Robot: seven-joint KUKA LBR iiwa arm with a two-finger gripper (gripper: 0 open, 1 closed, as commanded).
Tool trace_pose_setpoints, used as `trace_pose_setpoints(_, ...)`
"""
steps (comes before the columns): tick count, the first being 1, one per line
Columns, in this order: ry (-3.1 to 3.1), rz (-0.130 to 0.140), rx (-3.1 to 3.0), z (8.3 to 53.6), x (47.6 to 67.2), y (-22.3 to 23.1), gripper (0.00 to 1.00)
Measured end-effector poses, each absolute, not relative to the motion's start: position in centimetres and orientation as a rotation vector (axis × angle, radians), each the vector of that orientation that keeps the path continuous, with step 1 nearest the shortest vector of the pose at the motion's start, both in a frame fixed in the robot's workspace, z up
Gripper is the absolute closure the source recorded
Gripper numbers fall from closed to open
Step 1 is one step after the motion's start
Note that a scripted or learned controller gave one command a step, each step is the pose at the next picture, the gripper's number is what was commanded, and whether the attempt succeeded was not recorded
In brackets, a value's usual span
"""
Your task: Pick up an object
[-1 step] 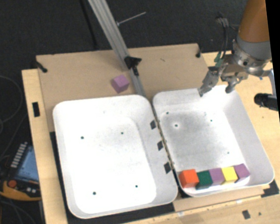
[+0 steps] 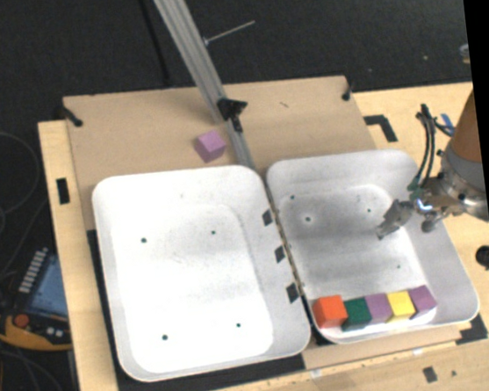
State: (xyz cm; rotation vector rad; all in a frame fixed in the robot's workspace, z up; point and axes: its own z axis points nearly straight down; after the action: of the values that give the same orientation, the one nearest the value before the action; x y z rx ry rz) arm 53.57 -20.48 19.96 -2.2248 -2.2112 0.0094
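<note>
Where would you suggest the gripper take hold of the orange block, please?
Probably from above, gripping the orange block across its faces toward and away from the bin's near wall. Its right side abuts the green block, leaving no finger room there, and the near wall leaves little.

The arm (image 2: 463,141) reaches in from the right edge of the bench, its orange band showing just above the grey wrist. Dark cables loop up beside the wrist. The hand (image 2: 404,217) points leftward and slightly down over the right-hand bin (image 2: 330,175), near that bin's right wall. One finger (image 2: 391,219) stretches out to the left, the other (image 2: 428,222) sits closer to the wrist; they look spread apart, though the view is blurry.
</note>
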Motion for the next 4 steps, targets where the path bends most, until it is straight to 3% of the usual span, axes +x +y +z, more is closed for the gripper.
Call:
trace_pose_setpoints(1, -2.222, -0.001, -2.228, 9.6, 53.4, -21.3, 0.0)
trace_pose_setpoints(2, -2.235, -0.01, -2.22, 25.0, 52.2, -13.4, 0.0)
trace_pose_setpoints(3, -2.223, 0.0, -2.226, 9.6, 51.0, -12.9, 0.0)
trace_pose_setpoints(4, -2.217, -0.004, -2.231, 9.8, 51.1, -12.9, 0.0)
